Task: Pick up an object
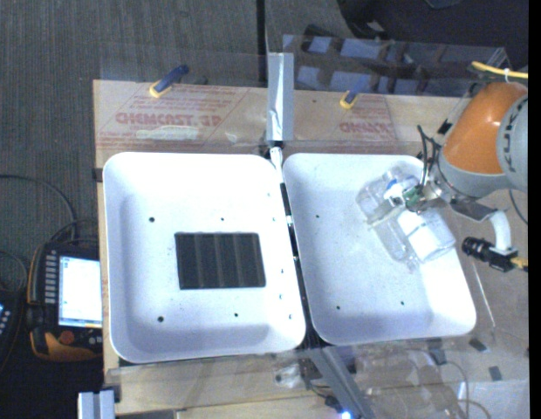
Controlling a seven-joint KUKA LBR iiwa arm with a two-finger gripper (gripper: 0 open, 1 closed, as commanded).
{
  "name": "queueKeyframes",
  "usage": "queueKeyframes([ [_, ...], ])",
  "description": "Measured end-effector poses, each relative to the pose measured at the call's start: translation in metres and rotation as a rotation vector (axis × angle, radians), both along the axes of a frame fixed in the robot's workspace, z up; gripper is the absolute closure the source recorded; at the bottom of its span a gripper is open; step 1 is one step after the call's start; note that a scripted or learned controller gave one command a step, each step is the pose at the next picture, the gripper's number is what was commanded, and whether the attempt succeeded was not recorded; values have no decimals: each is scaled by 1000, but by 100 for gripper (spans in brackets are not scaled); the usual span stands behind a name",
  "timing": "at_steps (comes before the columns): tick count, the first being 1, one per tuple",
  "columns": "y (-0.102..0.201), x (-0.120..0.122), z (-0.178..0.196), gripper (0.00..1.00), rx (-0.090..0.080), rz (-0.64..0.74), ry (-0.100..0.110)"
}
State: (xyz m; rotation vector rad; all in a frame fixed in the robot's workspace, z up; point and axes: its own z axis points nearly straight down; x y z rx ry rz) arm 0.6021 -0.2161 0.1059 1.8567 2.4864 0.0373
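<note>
The claw (401, 221), its grip state impossible to tell, hovers over the right bin (340, 321), while the dark ridged mat (220, 260) lies flat mid left bin (140, 190), so the arm should travel left and descend squarely onto an edge.

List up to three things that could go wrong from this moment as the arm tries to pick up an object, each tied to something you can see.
1. The end effector hangs over the right bin, while the dark ribbed panel lies in the left bin: closing here would likely grasp nothing.
2. The panel lies flat, so the fingers may slide off.
3. The end effector is near the right bin's far-right rim; a descent could clip it.
</note>
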Motion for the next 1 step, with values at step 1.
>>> queueKeyframes([
  [1,-1,67,0,0,19,-52,60],
])
